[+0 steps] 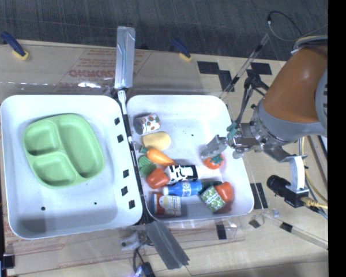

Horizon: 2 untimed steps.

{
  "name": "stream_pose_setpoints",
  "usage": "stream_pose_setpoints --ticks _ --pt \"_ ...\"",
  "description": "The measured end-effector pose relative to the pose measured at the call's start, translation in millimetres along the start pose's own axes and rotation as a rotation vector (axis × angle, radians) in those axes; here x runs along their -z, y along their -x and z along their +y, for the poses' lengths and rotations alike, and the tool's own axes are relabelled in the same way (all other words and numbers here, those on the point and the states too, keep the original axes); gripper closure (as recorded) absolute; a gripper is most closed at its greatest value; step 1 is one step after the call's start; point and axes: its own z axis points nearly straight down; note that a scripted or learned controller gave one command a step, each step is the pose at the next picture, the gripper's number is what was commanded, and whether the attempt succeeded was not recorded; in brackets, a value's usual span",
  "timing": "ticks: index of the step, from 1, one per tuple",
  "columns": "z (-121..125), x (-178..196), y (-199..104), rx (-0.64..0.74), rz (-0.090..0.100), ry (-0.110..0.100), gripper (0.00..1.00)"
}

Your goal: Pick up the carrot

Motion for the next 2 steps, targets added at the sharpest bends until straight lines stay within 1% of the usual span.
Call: stream_pose_setpoints --ticks 1,2 --pt "39 -85 -93 0.064 0.0 -0.003 0.0" --pt "48 -118 -59 0.225 0.001 -0.001 0.0"
